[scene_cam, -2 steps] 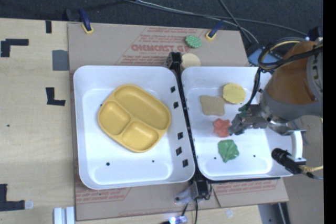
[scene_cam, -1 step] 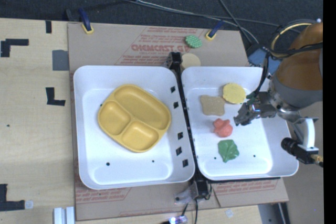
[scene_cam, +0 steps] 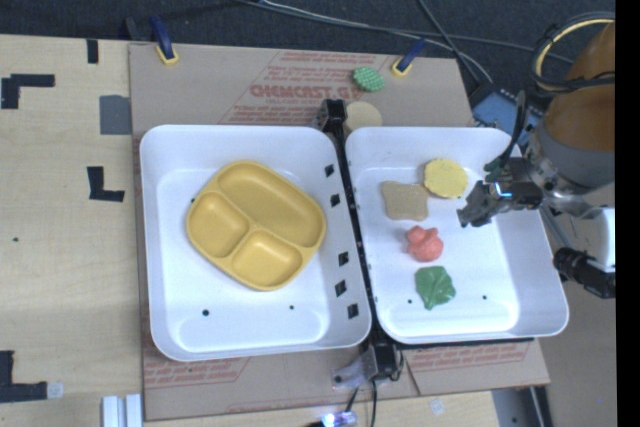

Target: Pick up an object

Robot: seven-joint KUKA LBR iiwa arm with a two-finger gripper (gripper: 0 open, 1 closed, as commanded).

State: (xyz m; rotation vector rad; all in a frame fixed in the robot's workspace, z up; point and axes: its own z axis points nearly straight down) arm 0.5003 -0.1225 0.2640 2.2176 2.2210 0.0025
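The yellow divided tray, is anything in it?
Empty. The yellow tray lies flat in the left bin, all three compartments bare.

bins (scene_cam: pixel 165 245): glossy white plastic; tray (scene_cam: pixel 256 223): smooth yellow plastic; base sheet (scene_cam: pixel 290 85): matt cardboard

yellow piece (scene_cam: pixel 445 178): round, flat; laid near the far edge of the right bin (scene_cam: pixel 530 315).
tan piece (scene_cam: pixel 404 201): squarish, flat; placed just left of the yellow piece.
red piece (scene_cam: pixel 424 243): small, lumpy; set below the tan piece.
green piece (scene_cam: pixel 434 287): leafy; laid nearest the front wall.
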